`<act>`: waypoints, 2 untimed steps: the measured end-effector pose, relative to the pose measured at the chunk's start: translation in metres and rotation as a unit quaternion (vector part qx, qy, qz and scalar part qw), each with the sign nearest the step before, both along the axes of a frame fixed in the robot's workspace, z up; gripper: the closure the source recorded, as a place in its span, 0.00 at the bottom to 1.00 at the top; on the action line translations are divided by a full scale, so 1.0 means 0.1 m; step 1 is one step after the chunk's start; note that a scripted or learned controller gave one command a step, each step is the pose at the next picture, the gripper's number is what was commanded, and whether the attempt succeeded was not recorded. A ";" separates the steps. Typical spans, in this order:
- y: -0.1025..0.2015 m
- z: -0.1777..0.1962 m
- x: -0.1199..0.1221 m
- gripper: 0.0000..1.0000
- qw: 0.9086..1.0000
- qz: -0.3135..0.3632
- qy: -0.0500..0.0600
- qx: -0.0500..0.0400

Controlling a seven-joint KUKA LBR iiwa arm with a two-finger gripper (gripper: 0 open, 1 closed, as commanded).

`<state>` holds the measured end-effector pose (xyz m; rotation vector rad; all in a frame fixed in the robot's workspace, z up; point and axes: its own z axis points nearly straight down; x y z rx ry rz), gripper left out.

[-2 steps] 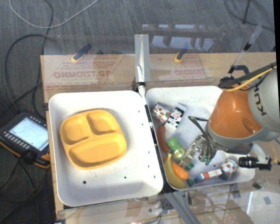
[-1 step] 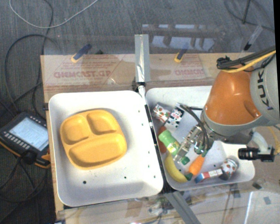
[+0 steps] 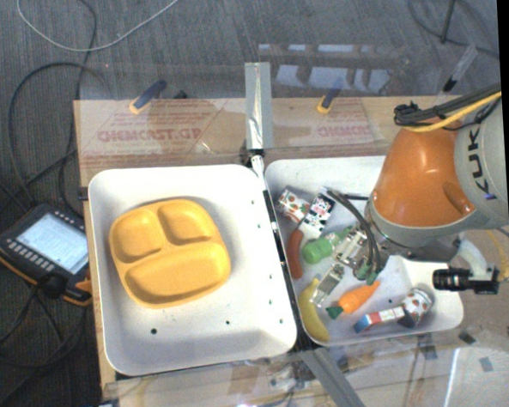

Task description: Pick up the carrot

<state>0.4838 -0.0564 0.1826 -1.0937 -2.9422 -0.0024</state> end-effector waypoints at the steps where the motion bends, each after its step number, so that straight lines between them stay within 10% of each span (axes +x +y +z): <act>1: 0.24 0.00 0.19 0.00 0.989 -0.148 0.001 -0.002; 2: 0.44 0.00 0.36 0.00 0.996 -0.089 0.000 -0.002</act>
